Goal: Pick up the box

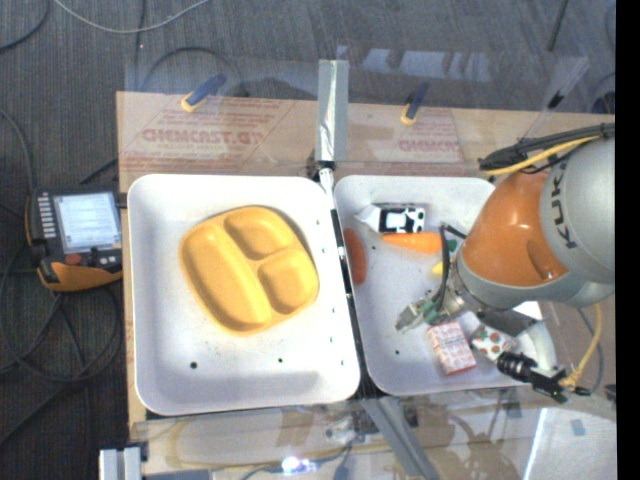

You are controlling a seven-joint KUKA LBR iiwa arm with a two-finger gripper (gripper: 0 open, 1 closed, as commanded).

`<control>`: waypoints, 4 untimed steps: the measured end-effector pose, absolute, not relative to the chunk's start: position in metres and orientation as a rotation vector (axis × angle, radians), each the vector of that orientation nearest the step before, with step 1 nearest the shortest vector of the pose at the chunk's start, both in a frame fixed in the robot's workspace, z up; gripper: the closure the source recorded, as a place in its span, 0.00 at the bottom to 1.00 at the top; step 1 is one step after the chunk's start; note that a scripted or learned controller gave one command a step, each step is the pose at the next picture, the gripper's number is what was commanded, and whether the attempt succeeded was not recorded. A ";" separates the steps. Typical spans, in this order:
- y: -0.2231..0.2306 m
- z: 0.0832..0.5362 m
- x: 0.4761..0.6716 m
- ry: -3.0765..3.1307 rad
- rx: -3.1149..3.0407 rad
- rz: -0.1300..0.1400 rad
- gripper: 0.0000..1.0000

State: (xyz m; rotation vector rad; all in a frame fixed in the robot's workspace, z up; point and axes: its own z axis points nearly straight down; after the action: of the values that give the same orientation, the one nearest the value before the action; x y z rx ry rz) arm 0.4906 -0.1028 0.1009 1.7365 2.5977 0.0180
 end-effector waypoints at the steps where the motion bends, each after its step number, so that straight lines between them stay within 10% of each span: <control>1: -0.103 0.101 0.490 2.597 1.738 0.018 0.00; 2: -0.149 0.131 0.518 2.521 1.876 -0.004 0.00; 4: -0.166 0.091 0.491 2.453 1.946 0.016 0.00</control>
State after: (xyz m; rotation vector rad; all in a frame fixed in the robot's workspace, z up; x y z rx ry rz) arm 0.4909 -0.1662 0.0907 1.9457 2.4529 0.0156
